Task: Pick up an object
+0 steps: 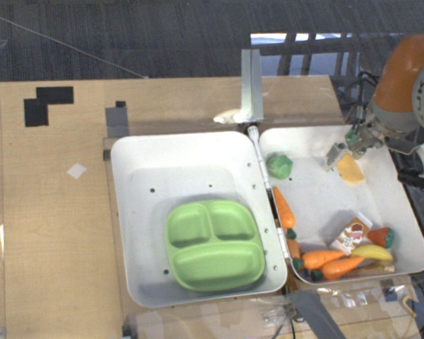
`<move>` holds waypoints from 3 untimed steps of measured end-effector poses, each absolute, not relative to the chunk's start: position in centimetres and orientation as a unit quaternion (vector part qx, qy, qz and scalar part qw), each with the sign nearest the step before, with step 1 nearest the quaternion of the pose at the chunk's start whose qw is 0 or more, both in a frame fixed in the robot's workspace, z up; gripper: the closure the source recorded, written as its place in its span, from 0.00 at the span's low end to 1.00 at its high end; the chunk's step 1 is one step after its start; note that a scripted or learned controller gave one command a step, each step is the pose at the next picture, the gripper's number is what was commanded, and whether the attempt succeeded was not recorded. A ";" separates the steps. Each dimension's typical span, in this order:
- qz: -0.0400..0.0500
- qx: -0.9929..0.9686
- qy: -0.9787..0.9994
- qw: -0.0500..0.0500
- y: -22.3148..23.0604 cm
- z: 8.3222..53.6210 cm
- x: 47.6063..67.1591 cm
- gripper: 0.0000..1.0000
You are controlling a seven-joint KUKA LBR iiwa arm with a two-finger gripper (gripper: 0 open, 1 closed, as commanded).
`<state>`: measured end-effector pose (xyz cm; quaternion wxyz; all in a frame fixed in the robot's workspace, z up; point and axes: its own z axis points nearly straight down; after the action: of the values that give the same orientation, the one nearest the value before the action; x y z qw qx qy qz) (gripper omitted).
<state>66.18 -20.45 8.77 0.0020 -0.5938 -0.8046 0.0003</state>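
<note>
My gripper (344, 149) hangs over the far right part of the right bin (312, 194), at the end of the grey arm with its orange band (403, 69). Directly below and touching its tip in the image lies a pale yellow piece (351, 170); whether it is held I cannot tell. A green leafy ball (279, 166) sits by the bin's far left wall. An orange carrot (283, 209) lies along the left wall. In the near corner are two more carrots (325, 258), a yellow banana (372, 253), a brown and white packet (351, 236) and a red piece (382, 237).
The left bin (139, 171) holds a green divided plate (214, 244) in its near half. A metal post (252, 81) stands behind the divider between the bins. Wooden bench (47, 214) spreads to the left, with black marks at its far edge.
</note>
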 end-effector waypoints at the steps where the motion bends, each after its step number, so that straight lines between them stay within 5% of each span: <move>1: -0.005 -0.592 -0.806 -0.008 -20.3 10.3 66.8 1.00; 2: -0.005 -0.592 -0.806 -0.006 -20.1 10.2 66.7 0.00; 3: -0.003 -0.575 -0.818 -0.005 -20.5 9.0 62.3 0.00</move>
<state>62.30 -20.54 8.96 -0.0053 -0.5753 -0.8179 -0.0027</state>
